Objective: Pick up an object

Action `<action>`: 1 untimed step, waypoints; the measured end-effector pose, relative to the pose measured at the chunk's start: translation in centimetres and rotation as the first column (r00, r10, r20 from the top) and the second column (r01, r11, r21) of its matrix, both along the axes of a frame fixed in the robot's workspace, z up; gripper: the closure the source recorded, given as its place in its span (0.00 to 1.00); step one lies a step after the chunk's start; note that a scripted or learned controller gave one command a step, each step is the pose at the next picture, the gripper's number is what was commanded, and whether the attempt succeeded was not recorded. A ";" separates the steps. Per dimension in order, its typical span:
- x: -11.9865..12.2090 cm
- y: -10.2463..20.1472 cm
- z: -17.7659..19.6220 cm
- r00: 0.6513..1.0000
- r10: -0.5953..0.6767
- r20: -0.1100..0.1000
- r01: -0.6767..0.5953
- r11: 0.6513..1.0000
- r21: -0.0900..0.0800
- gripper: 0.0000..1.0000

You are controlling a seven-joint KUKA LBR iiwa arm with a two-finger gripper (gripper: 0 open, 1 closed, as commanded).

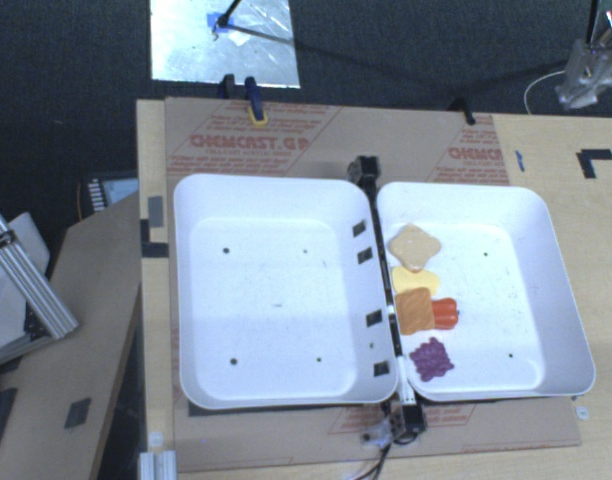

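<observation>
Camera view looks down on two white bins side by side on a cardboard-covered bench. The left bin (271,288) has nothing on its floor but a few small dark holes. The right bin (546,268) holds every candidate for the pick, all crowded against its 9 o'clock wall next to the divider: a tan, bread-like piece (415,247) at the top, a pale yellow slab (414,281) touching it below, an orange block (415,311) under that with a red piece (445,313) at its 3 o'clock side, and a purple grape-like cluster (432,358) just apart at the 6 o'clock end of the row.

That crowding matters: the four upper items abut one another and sit close to the wall, so fingers would probably find little room to close around any single one. My judgement is that the purple cluster, standing slightly free, is the easiest target.

At the frame's 1 o'clock corner a pale metallic part of the rig (589,73) hangs well away from both bins; it is too blurred to tell whether that is the gripper or how it is set. Nothing is lifted yet, so the pick has not started.
</observation>
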State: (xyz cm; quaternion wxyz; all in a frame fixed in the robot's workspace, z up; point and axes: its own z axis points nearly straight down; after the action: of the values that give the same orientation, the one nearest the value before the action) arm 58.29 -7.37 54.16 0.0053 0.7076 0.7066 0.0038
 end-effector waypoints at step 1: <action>-3.8 6.9 -0.6 1.000 0.012 -0.010 -0.012 1.000 0.004 1.00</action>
State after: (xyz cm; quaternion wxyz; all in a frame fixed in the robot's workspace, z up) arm 54.44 -0.48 53.55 0.0001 0.7033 0.7109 0.0017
